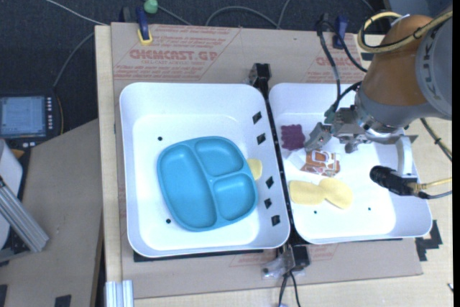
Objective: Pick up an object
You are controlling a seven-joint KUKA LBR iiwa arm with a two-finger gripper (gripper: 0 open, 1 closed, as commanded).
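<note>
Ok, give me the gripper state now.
Gripper: cannot be told, open or shut; it sits just over the orange-and-white packet in the right bin.

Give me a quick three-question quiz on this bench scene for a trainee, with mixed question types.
1. True or false: the blue divided tray lies in the right bin.
2. Multiple choice: the pincer hangs over A) that tray, B) the right bin, C) the bare bench.
3. Fill in: the purple piece lies in the ___ bin.
Key: 1 false, it lies in the left bin; 2 B; 3 right.
</note>
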